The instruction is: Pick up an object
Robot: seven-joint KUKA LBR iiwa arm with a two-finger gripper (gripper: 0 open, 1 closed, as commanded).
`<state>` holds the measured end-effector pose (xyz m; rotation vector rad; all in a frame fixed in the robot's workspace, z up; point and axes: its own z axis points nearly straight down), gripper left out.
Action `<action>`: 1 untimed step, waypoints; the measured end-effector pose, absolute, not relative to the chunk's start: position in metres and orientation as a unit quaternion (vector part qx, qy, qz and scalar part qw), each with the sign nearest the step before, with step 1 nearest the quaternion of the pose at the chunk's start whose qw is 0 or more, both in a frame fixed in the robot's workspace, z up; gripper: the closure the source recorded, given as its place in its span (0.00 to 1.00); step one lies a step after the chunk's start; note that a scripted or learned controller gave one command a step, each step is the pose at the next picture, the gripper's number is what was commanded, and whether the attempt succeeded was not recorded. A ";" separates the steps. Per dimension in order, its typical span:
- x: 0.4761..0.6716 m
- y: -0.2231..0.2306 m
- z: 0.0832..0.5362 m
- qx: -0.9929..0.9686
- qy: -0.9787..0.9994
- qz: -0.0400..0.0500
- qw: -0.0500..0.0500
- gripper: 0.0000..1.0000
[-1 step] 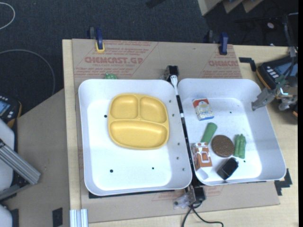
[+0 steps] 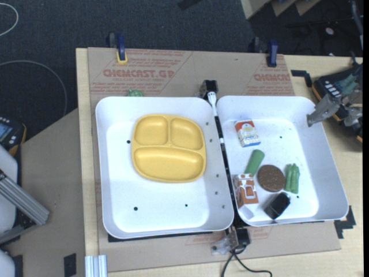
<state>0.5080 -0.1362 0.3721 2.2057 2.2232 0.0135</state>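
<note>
The right bin (image 2: 305,154) holds several small things. A white, orange and blue carton (image 2: 247,133) lies near its back left. A green cylinder (image 2: 253,161) sits below it, beside a brown round disc (image 2: 271,178) and a green ridged piece (image 2: 293,178). An orange and white packet (image 2: 246,189) and a black block (image 2: 277,205) lie at the front. My gripper (image 2: 315,118) hangs at the bin's back right rim, away from all of these, and carries nothing that I can see.
The left bin (image 2: 115,172) bears a yellow divided plate (image 2: 169,148). A hinge strip (image 2: 220,149) runs between the bins. Blue clamps (image 2: 120,46) (image 2: 272,54) pin the cardboard at the back. Dark gear (image 2: 334,88) sits beside the arm.
</note>
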 end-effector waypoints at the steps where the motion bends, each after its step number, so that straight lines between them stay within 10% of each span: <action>1: 0.509 -0.140 0.376 0.706 0.708 0.001 0.003 1.00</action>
